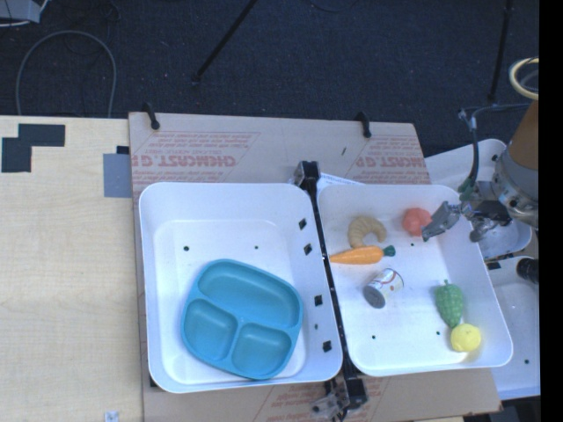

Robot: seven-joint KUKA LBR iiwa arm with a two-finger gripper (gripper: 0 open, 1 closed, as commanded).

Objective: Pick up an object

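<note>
Start with the two white bins: the left bin carries one thing, a blue divided plate lying flat toward its near right corner, too broad and shallow for a two-finger pinch, so you can treat it as out of play. The right bin carries all the small pieces, and that is the side the arm reaches from.

The gripper hangs at the far right edge of the right bin, at the rim. Its two dark fingers look parted, with white bin floor showing between them and nothing held (the tips are small and partly lost against the wrist, so read that as a likely open stance, not a sure one).

Now the candidates, by size. The orange carrot lies along the left edge of the right bin, its green tip pointing toward the middle; it sits just next to the divider, which leaves little room for a finger on that side. The tan croissant curls just behind it. The green bumpy vegetable lies near the right edge, with the yellow lemon touching or nearly touching its near end in the near right corner. The small cup lies tipped on its side mid-bin, so it may roll. The red tomato sits by the far edge, nearest the fingers, and well apart from its neighbours, so I judge it the easiest pick.
</note>
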